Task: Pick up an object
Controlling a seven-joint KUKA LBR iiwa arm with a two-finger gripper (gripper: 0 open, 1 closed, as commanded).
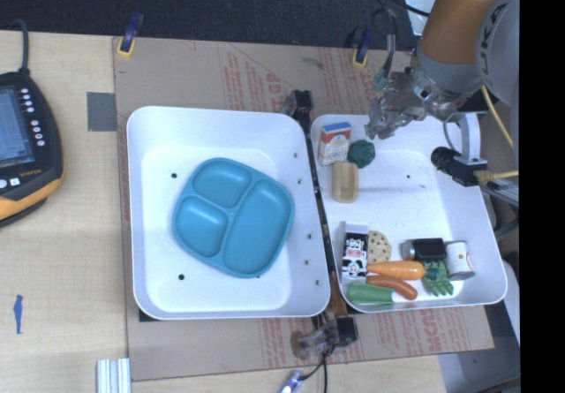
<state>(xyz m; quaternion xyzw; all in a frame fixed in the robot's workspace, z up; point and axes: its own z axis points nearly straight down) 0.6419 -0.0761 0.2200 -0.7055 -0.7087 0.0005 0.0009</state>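
My gripper (381, 124) hangs over the far edge of the right bin (441, 184), just right of a small white and orange carton (334, 142) and above a dark green round piece (361, 153). Nothing is visibly held in it. A tan cylinder (344, 181) lies below the carton. Along the bin's near edge lie a milk carton with a cow print (354, 256), a cookie (379, 246), a carrot (396, 269), a sausage (395, 286), a green pod (369, 294), a green leafy toy (436, 279), a black block (428, 249) and a small white can (457, 260).
The left bin (150, 206) holds a blue divided plate (233, 216). A black and orange teach pendant (22, 139) lies on the bench at far left. Clamps (129, 33) hold the cardboard mat at its far edge.
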